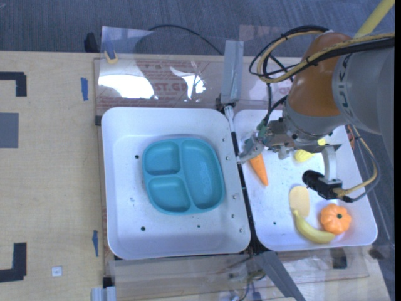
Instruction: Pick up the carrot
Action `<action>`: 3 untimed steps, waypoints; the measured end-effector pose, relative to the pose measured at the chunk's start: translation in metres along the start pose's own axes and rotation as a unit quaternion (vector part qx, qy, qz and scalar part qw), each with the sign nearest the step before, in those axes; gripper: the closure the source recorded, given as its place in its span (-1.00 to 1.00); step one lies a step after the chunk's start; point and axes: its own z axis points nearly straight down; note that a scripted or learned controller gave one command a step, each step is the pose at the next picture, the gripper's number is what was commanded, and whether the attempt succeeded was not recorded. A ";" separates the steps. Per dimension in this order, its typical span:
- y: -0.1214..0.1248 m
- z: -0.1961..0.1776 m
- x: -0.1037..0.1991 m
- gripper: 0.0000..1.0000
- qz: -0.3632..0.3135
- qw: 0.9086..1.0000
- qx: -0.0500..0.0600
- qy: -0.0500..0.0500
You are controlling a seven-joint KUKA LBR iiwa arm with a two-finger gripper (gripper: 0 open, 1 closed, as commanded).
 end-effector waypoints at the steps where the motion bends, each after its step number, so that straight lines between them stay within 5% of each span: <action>1: 0.001 -0.010 0.000 1.00 -0.001 1.000 -0.002 -0.001; 2: 0.001 -0.010 0.000 -1.00 -0.001 1.000 -0.001 -0.001; 3: 0.002 -0.020 0.000 1.00 -0.002 1.000 -0.004 -0.002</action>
